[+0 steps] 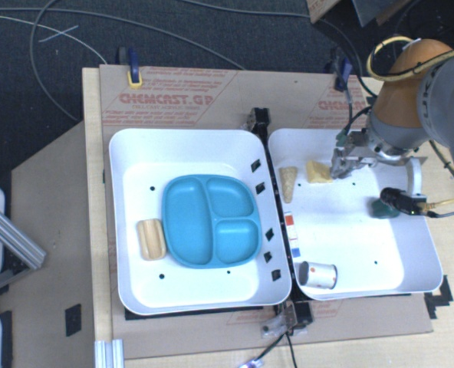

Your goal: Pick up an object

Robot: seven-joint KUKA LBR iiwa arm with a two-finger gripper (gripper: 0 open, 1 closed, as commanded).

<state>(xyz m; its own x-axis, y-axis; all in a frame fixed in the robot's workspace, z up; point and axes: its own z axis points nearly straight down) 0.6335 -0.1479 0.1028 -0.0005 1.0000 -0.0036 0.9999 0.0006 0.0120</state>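
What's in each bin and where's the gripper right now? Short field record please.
left bin: blue divided plate; tan block beside the plate's left edge
right bin: pale wedge near the divider; yellow piece at the back; metal can on its side at the front
gripper: low over the right bin, right next to the yellow piece
grasp: not confirmed from this view

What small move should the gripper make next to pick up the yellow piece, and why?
Probably shift the gripper a little toward the view's left, until it is over the yellow piece. It sits at that piece's edge, on the view's right, not centred on it, so a grasp would likely miss.
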